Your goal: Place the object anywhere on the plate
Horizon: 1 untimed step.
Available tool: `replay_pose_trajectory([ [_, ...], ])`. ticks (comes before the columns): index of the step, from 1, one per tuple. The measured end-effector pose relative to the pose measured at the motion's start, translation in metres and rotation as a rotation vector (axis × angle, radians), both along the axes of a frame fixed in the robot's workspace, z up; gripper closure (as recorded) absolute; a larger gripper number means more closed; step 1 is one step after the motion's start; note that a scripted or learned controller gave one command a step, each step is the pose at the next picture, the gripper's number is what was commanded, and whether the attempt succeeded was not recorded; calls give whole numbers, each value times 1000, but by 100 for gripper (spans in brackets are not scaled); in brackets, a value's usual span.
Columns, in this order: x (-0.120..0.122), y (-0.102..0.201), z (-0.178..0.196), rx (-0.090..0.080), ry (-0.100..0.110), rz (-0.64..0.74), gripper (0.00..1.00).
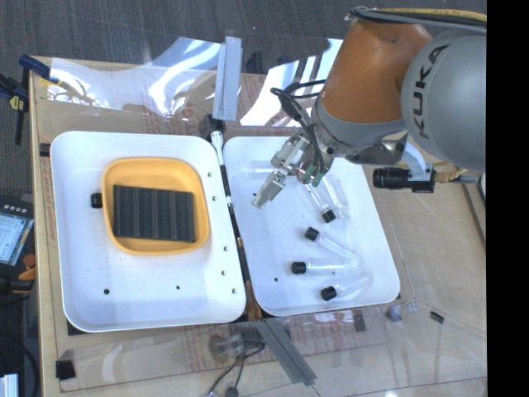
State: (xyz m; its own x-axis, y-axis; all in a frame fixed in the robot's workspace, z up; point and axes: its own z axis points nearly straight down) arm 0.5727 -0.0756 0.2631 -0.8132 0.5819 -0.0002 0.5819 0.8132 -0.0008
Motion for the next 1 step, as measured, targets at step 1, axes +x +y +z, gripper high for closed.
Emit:
replay_pose_trajectory([
  [1,1,10,-17,1,2,-96,0],
])
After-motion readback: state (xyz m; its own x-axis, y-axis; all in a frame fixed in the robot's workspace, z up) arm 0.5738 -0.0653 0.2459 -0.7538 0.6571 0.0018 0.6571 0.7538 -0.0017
